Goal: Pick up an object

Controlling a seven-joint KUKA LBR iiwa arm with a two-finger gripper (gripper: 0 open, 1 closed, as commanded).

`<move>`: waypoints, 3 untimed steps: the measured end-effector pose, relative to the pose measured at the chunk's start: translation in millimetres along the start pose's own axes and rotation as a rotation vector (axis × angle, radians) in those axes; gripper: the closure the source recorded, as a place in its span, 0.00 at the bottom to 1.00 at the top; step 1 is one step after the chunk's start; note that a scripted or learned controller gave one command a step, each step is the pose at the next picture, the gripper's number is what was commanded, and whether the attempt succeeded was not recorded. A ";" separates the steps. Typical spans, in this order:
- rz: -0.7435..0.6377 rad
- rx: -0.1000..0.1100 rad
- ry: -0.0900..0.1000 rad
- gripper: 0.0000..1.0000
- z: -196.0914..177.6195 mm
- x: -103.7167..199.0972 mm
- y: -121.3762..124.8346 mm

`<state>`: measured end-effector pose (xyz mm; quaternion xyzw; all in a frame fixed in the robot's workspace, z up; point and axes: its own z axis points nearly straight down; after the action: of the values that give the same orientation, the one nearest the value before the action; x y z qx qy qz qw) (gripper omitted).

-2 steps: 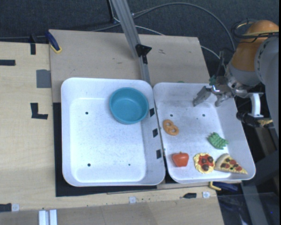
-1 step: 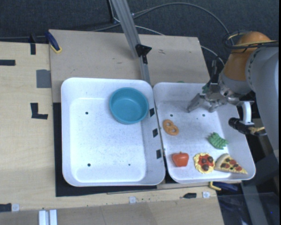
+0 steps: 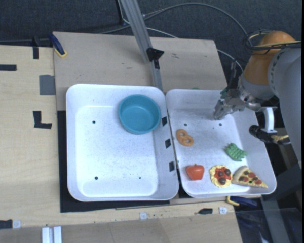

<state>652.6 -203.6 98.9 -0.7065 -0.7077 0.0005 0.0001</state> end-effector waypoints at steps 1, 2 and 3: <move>0.001 -0.004 0.000 1.00 -42.9 3.8 -0.1; 0.001 -0.004 0.000 1.00 -105.1 3.6 3.7; 0.001 -0.004 0.000 1.00 -148.5 1.4 0.0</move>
<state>652.7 -202.1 247.4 -0.7070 -0.7072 -0.0008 -0.0014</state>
